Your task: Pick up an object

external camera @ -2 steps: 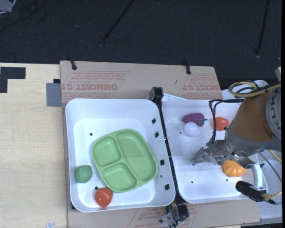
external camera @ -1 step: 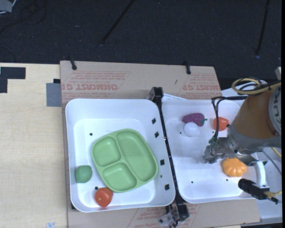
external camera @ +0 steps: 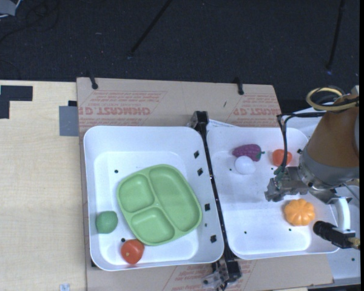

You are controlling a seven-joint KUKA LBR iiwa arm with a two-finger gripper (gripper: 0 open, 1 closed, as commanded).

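Note:
My gripper (external camera: 279, 190) hangs low over the right bin (external camera: 255, 247), at its right-hand middle. Nothing shows in its grasp. An orange pumpkin (external camera: 299, 212) lies just below and to the right of it, close to the gripper. A small red-orange fruit (external camera: 281, 157) sits above the gripper, by the bin's far right wall, partly behind the arm. Further left lie a white ball (external camera: 244, 165) and a purple vegetable (external camera: 247, 151), touching each other.
The left bin (external camera: 100, 156) holds a green divided plate (external camera: 159, 203), a green ball (external camera: 107, 221) and a red tomato (external camera: 132, 251) near its front left corner. A black divider (external camera: 209, 187) runs between the bins.

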